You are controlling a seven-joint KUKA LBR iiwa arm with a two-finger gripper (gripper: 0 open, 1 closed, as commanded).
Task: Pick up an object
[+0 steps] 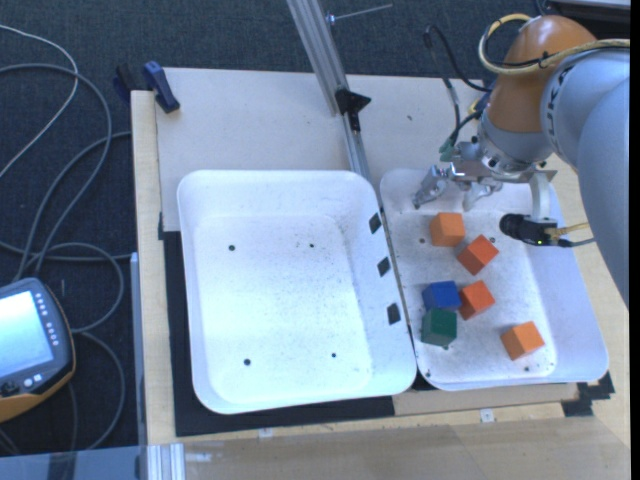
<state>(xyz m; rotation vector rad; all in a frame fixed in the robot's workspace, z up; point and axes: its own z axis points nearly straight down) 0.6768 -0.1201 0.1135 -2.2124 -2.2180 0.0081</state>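
The right bin [570, 363] holds several small cubes. Orange cubes lie at the back [447, 229], just right of that [478, 254], in the middle [476, 298] and near the front right [522, 339]. A blue cube [440, 295] touches a green cube [438, 326] by the bin's left wall. My gripper [448, 192] hangs over the bin's back edge, just above the rearmost orange cube. Its fingers [425, 194] are spread open with nothing between them.
The left bin [280, 288] sits beside the right one, with black clips along the shared wall. A slanted aluminium pole [320, 58] rises behind the bins. A blue clamp [160, 86] sits at the bench's back left corner. A pendant [25, 338] and cables lie on the floor.
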